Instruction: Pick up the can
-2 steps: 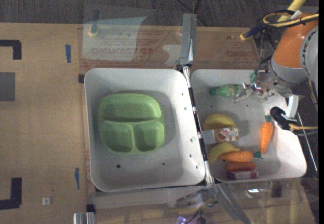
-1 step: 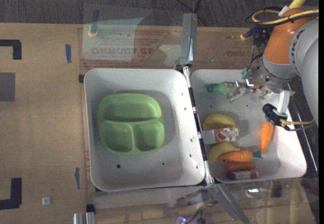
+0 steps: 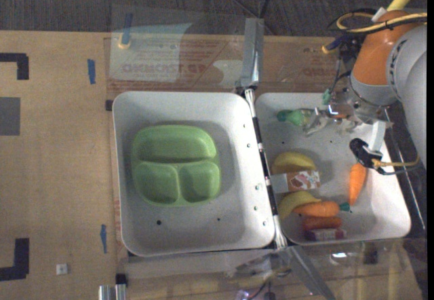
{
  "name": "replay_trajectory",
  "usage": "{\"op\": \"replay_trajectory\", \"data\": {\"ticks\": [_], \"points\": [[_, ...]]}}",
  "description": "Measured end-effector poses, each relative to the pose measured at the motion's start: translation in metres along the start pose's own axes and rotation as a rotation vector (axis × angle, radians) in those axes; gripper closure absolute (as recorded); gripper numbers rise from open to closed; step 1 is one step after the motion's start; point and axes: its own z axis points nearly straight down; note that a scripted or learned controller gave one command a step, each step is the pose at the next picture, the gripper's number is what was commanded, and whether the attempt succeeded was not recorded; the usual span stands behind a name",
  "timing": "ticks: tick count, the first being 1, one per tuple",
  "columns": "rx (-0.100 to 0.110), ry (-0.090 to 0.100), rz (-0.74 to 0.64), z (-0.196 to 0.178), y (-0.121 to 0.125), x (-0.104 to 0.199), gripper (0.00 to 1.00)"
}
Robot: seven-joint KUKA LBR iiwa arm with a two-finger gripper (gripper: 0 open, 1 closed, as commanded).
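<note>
The can (image 3: 299, 180), with a brown and white label, lies on its side in the right bin (image 3: 393, 220), against the bin's left wall. One yellow banana (image 3: 293, 161) lies just above it and another (image 3: 293, 201) just below. My gripper (image 3: 316, 120) hangs over the upper part of the right bin, well above the can and apart from it. Its tip points left toward a small green object (image 3: 291, 116). The grey arm with its orange band (image 3: 377, 61) reaches in from the upper right.
The left bin (image 3: 129, 224) holds a green divided plate (image 3: 177, 163). In the right bin lie one carrot (image 3: 357, 183) at the right, another carrot (image 3: 317, 210) and a red item (image 3: 323, 223) at the bottom. A black cable (image 3: 369, 155) loops near the arm.
</note>
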Motion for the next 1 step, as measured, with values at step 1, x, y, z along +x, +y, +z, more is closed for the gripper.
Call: {"op": "replay_trajectory", "data": {"ticks": [1], "points": [[-0.03, 0.01, -0.107, -0.0007, -0.0017, -0.0242, 0.0]]}}
